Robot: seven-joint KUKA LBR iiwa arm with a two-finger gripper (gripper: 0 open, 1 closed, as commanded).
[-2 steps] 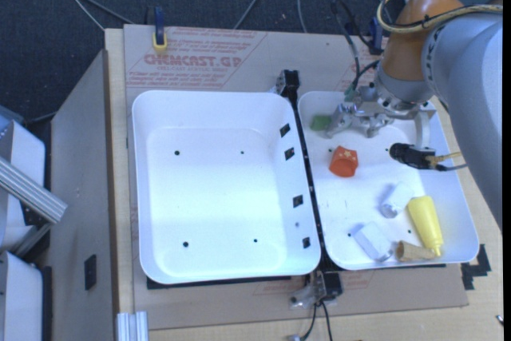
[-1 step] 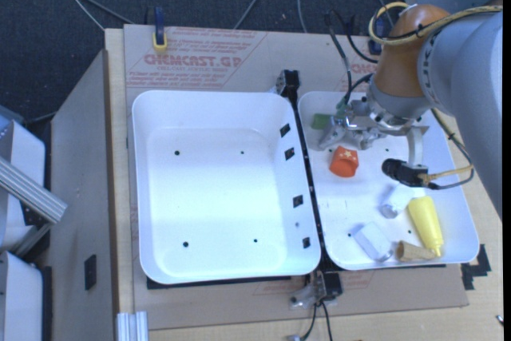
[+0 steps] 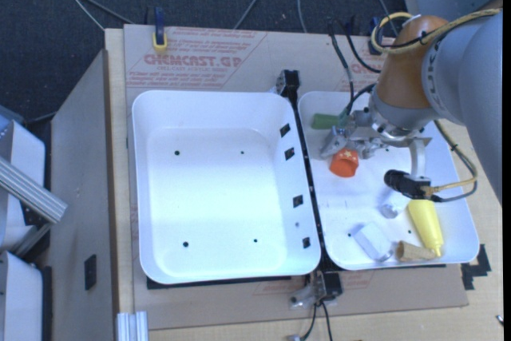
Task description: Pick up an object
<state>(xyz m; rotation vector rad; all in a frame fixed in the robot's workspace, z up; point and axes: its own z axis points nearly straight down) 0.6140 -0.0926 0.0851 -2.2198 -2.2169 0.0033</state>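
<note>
Orange cap-like object (image 3: 344, 164) sits in the right bin (image 3: 459, 208), centre-right of the frame, just beneath the gripper (image 3: 345, 141). From here I cannot tell how the gripper is set or whether it grasps anything.

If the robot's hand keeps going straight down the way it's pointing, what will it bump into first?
Probably the orange object. The hand points down into the right bin and sits just above that orange piece. A green object lies beside it, farther back. Depth is hard to judge from this slanted view, so it might reach the bin floor instead.
</note>
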